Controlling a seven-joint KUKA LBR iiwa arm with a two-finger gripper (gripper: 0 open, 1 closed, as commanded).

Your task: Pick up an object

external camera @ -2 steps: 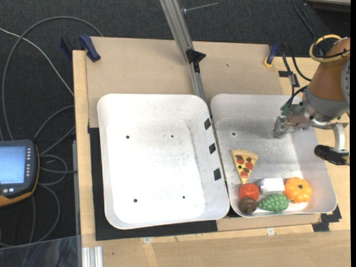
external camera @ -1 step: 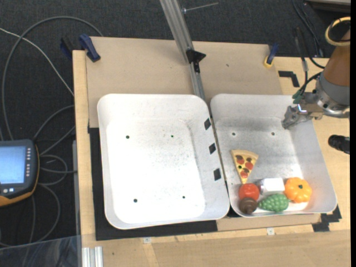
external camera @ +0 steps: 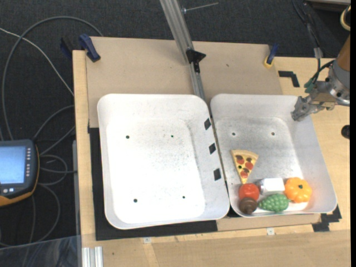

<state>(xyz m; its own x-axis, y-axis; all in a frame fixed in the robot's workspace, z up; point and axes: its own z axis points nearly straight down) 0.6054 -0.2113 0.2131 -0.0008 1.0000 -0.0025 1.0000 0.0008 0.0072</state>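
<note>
Bench [external camera: 139, 65]: pale board bearing two shallow white bins side by side

Left bin [external camera: 111, 149]: bare white floor with a few dark dots

Right bin [external camera: 267, 110]: holds every candidate object, all crowded into its near end; the far half of its floor is bare

Arm [external camera: 342, 77]: reaches in from the right, wrist over the far right corner of the right bin

Gripper [external camera: 300, 111]: hangs at the right bin's far right rim, well apart from the objects; nothing between the fingers; whether they stand wide or narrow I cannot tell

Pizza slice [external camera: 245, 164]: yellow wedge with red spots, lying flat, farthest of the group, point toward the near side

Orange pumpkin [external camera: 298, 189]: rightmost, just beside the white block

Green vegetable [external camera: 273, 203]: bumpy, against the near rim

White block [external camera: 272, 185]: between tomato and pumpkin

Red tomato [external camera: 250, 191]: just near of the pizza's tip

Brown piece [external camera: 248, 206]: small, dark, touching the tomato's near side

Step in hand, as judged: approach, no object yet chosen or gripped

Next move calls for: travel toward the near end, descent over one item; the pizza slice stands clearest of its neighbours, the rest risk a crowded grasp
</note>
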